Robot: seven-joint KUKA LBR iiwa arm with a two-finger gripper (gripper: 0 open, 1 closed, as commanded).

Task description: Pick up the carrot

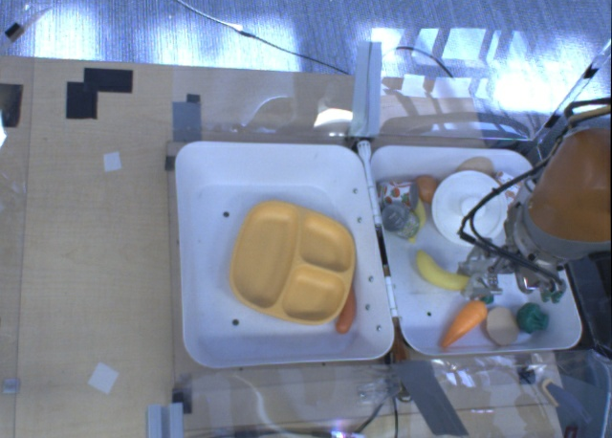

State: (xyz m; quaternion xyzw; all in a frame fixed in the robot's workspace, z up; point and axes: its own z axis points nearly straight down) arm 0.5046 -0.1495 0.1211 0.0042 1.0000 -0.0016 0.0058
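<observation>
The carrot [464, 321], orange and tapered, lies at a slant near the front of the right bin [572, 336], its thick end up and to the right. My gripper [504, 285] hangs just above and right of that thick end, under the orange-banded wrist. It is open, with nothing between its metal fingers [483, 282]. The carrot rests on the bin floor, untouched.
Around the carrot lie a banana [438, 272], a beige round piece [502, 326] and a green item [533, 317]. Farther back are a white bowl [461, 205] and a can [400, 210]. The left bin [201, 235] holds a yellow divided plate [292, 261] and a small red-orange sausage shape [346, 313].
</observation>
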